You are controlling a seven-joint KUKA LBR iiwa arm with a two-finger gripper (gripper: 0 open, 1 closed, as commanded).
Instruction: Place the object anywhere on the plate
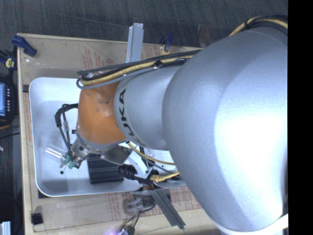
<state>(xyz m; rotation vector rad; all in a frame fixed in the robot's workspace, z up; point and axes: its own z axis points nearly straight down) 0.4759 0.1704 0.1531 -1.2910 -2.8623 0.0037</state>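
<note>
White bin (36, 131) on the bench has the gripper (61, 156) low near its front corner; whether it is open or closed I cannot tell. A dark block (105, 170), possibly the object, lies just to its right, its long side running left to right.

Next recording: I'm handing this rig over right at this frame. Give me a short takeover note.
Pincer: low over the left white bin, near its lower-left corner; grip state not readable.
Things: a clear, glassy plastic-looking piece lies beside the pincer tip. A black rectangular block sits just right of it. The grey arm hides most of the bench, plate included.
Done: nothing confirmed placed.
Left: secure the object, put it on the plate.
</note>
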